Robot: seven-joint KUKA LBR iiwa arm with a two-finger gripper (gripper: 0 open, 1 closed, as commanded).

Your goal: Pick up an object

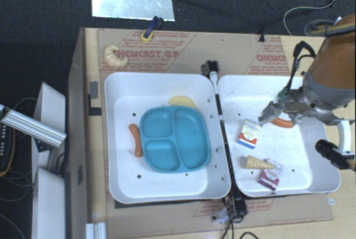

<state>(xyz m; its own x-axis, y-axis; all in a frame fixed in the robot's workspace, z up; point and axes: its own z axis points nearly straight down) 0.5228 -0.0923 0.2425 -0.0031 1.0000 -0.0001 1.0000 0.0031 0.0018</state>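
Gripper point(271, 113) low in right bin point(311, 182) by small carton point(248, 134) | finger state: cannot tell | advice: centre over carton, descend straight, then close

Arm point(334, 74): cut off by the right picture edge, its base unseen. Orange-red object point(285, 122) in the right bin point(317, 177): partly hidden under the gripper point(271, 114), its kind unclear. Pale yellow item point(182, 101) in the left bin point(119, 138): near part covered by the blue tray point(175, 139). Print on the small carton point(248, 134): too small to read.
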